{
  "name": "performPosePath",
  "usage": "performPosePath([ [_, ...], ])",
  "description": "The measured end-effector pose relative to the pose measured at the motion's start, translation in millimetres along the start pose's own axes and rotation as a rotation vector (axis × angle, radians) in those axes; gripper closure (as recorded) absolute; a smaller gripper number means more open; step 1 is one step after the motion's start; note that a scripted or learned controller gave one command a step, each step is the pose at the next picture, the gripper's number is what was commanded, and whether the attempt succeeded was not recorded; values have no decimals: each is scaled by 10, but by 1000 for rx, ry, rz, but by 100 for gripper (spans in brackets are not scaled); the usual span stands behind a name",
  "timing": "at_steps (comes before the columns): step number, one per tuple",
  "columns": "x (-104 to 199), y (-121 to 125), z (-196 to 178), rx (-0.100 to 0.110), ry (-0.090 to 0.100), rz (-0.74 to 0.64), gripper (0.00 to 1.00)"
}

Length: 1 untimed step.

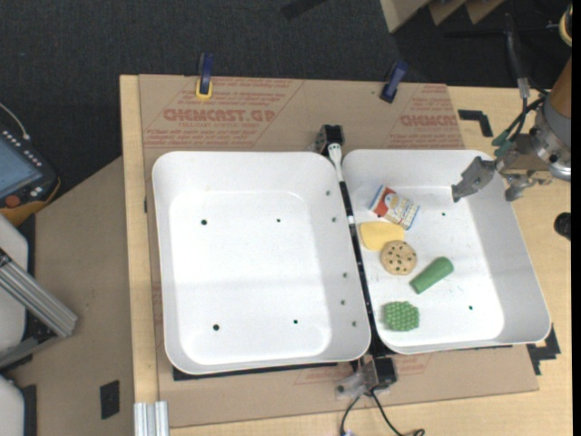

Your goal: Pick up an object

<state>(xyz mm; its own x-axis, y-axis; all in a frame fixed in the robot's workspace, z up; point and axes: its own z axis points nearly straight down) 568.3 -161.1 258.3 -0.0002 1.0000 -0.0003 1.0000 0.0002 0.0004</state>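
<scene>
The right bin [508,271] holds several small items. A red, white and blue carton [393,206] lies near its upper left. Below it sit a yellow piece [379,234] and a brown spotted cookie [398,258], which touch each other. A green cylinder [431,275] lies tilted to the right of the cookie, and a round bumpy green item [400,315] rests near the front wall. My gripper [493,183] hangs over the bin's upper right part, to the right of the carton and apart from every item. It is open, with nothing between its fingers.
The left bin [182,243] lies beside the right one, their walls meeting along a black divider [349,234]. Both rest on a cardboard sheet [272,107] held by two blue clamps [205,73] at the back. Cables trail at the front [368,389].
</scene>
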Motion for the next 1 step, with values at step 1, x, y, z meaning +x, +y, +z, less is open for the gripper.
performPosePath([
  [1,-1,6,-108,-3,-1,-1,100],
])
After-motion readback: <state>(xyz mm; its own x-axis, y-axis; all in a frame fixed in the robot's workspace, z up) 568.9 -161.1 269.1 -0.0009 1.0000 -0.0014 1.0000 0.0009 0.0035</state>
